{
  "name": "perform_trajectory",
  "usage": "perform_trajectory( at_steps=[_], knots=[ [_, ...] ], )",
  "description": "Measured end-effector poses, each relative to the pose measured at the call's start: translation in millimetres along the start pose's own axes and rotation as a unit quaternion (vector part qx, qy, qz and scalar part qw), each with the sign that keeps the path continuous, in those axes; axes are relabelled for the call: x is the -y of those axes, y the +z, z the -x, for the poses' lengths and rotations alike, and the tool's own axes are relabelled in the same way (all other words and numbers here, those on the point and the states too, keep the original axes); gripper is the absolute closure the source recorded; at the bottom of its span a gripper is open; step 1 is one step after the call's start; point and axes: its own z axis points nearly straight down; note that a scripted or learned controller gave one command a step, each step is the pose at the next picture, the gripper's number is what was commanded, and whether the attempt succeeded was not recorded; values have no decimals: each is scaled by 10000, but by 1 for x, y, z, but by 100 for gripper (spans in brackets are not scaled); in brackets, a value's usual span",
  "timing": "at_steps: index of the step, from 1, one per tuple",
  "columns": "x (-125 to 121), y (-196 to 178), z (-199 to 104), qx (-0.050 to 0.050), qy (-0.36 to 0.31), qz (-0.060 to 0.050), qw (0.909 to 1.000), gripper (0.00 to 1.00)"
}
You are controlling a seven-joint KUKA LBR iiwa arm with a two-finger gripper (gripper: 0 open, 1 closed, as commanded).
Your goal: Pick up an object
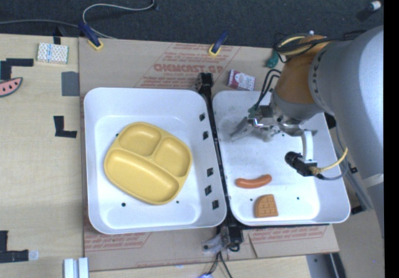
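Through the camera view I am watching the gripper (240, 128) hanging over the upper part of the right bin (324, 211); I am seeing its fingers (234, 133) spread apart, gripping nothing. The sausage (254, 181) is lying flat below the gripper, well apart from it, with the waffle piece (265, 206) just beyond. I am judging the sausage light, smooth and likely to roll, so I am planning to pinch it across its narrow middle.
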Motion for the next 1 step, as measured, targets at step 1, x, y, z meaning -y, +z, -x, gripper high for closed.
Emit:
perform_trajectory(
  at_steps=[1],
  knots=[
    [63,0,-10,2,6,-8,10000,0]
  ],
)
